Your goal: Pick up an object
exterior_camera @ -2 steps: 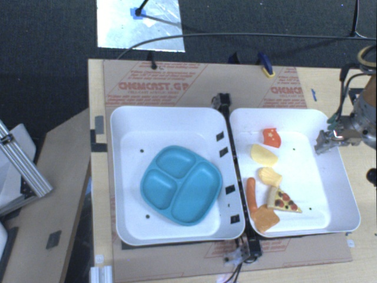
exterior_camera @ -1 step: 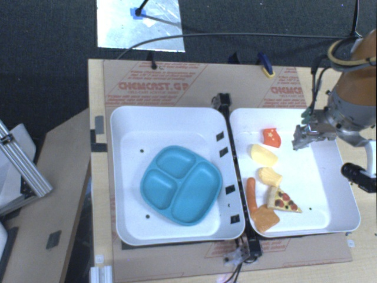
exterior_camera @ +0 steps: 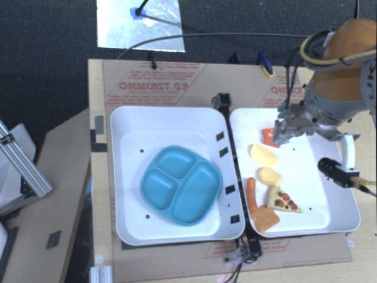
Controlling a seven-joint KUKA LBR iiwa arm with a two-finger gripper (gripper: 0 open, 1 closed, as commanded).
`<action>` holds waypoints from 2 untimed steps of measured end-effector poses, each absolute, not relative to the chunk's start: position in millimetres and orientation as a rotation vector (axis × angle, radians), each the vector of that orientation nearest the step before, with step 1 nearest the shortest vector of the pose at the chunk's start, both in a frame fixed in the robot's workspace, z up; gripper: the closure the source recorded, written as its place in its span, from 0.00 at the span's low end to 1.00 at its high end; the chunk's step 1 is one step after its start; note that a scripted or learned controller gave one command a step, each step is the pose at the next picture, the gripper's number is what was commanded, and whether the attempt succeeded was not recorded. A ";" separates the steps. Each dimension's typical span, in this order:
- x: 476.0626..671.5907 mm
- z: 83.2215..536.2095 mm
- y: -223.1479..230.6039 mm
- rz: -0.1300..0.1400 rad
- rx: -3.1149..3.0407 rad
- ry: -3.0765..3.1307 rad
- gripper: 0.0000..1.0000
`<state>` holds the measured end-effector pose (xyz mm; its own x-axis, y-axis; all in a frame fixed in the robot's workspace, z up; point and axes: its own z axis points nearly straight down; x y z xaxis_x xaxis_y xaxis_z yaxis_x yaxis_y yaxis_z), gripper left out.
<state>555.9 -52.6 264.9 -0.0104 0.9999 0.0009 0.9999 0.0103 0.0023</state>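
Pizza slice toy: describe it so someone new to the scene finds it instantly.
Look in the right-hand white bin, toward its near edge. The pizza slice lies there just below a pale yellow piece and right of the hot dog. It is the only triangular item, with red dots on top.
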 end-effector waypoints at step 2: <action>579.9 257.5 64.3 0.006 2.209 2.233 1.00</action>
